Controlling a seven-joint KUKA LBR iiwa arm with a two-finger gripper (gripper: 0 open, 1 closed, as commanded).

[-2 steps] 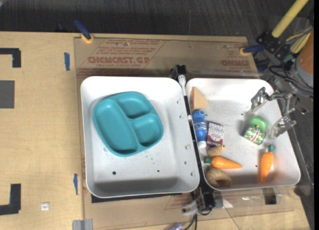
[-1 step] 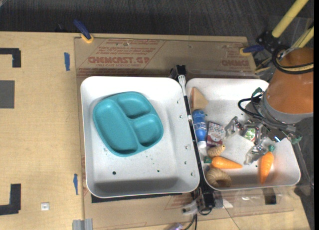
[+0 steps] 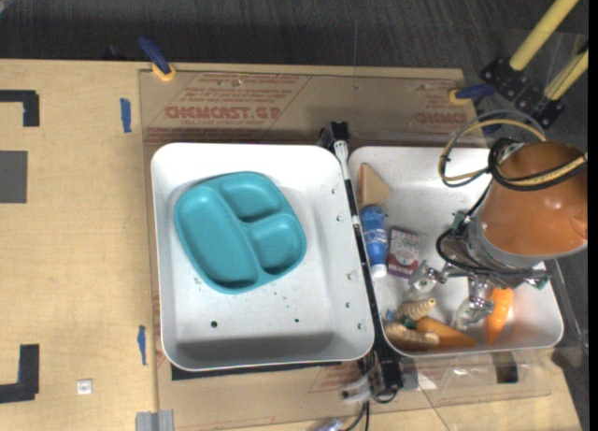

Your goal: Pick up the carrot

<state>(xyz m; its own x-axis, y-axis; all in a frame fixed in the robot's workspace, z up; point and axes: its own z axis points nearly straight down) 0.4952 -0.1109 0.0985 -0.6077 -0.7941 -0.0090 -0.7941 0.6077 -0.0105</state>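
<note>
Carrot point(image 3: 446, 332) lies along the near wall of the right bin point(image 3: 551, 326), a smooth orange taper pointing toward that bin's near-right corner, with a pale knobbly piece point(image 3: 418, 308) touching its blunt end. Just beside it an orange stick point(image 3: 500, 312) stands tilted against the gripper point(image 3: 475, 310), whose metal fingers hang just above the carrot's thin end; whether they are spread or pressed together I cannot tell. Little free floor is left at this near edge. Farther back sit a blue bottle point(image 3: 375, 235), a small purple packet point(image 3: 405, 250) and a tan cardboard wedge point(image 3: 372, 184), with bare white floor between them and the arm. Left bin point(image 3: 187, 326) holds a glossy teal tray point(image 3: 239, 229) with three hollows, and wide open room around it.
</note>
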